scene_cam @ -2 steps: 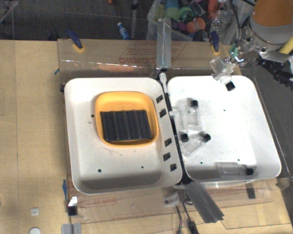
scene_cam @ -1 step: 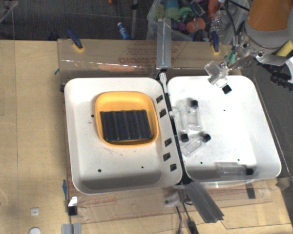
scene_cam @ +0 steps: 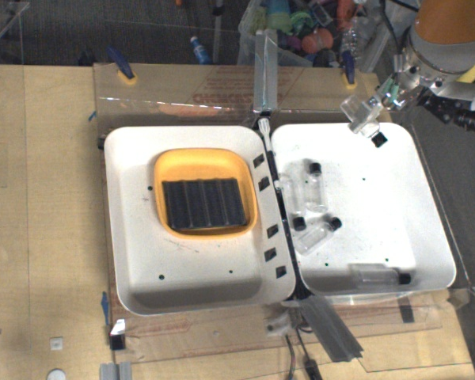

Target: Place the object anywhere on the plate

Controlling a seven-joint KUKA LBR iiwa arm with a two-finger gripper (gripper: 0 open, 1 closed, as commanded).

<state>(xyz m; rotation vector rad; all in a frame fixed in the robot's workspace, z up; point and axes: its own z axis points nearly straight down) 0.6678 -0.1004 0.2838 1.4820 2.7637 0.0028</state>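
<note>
Gripper hangs over the right bin's far edge; open or closed, you cannot tell. Clear black-capped pieces lie near the divider, well apart from the yellow plate. Probably light and slippery: grip mid-body.

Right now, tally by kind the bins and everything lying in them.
White bins: 2
Yellow plate: 1
Dark ribbed block on the plate: 1
Clear black-capped tubes: 4
Total: 8
</note>
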